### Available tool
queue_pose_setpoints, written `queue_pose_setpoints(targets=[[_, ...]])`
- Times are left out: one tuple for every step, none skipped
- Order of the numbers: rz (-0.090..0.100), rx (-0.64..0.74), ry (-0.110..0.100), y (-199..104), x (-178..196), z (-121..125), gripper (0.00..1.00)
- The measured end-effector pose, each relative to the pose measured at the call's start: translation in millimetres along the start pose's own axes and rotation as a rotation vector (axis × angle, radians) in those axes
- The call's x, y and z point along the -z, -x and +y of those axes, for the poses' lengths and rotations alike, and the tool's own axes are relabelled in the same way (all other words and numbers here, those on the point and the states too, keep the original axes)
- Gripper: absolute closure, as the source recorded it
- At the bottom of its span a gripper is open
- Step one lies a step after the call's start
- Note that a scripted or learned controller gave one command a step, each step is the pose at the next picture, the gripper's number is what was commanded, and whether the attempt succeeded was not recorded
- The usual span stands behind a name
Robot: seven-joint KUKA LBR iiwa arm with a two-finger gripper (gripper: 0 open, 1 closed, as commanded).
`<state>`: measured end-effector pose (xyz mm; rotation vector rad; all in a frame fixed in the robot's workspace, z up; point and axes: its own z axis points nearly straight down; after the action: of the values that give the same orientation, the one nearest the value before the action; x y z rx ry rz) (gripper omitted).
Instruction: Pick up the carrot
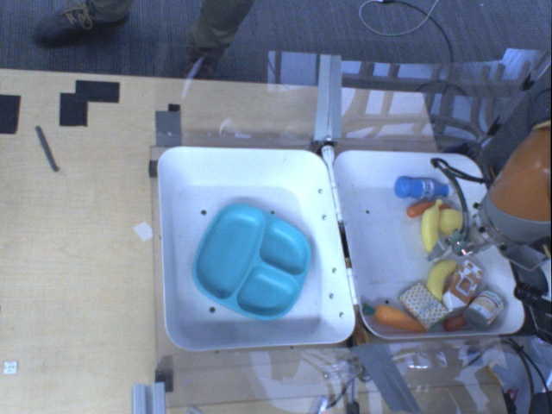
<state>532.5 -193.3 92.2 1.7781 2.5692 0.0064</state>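
The carrot [398, 318] is seen lying on the floor of the right bin [379, 231], close to the bin's near wall and toward its near-left corner, with its length set roughly along that wall. Nothing is clamped on it. Just beside it, on its right, a small patterned packet [422, 302] is laid, and a dark reddish item [454, 322] is found further right along the same wall. A small can [485, 307] is seen near the bin's near-right corner, with an orange-and-white carton [466, 283] just above it.

The gripper [457, 247] is held over the right side of this bin, among the yellow banana-like pieces [432, 228], well apart from the carrot. Whether its fingers are parted or closed cannot be told, since they are blurred against the clutter beneath. The arm [522, 188], with its orange band, is seen entering from the right edge.

Further back in the right bin, a blue bottle [420, 186] is laid on its side, with a small red-orange item [422, 207] just below it.

In the left bin [185, 257], a blue divided tray [252, 260] is set near the middle. Beyond the bench, a person's legs [220, 11] are seen on the dark carpet.
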Motion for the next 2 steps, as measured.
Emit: queue_pose_setpoints(targets=[[-0.001, -0.357, 0.004, -16, 0, -31, 1.0], [0.005, -0.507, 0.0, -5, -2, -40, 1.0]])
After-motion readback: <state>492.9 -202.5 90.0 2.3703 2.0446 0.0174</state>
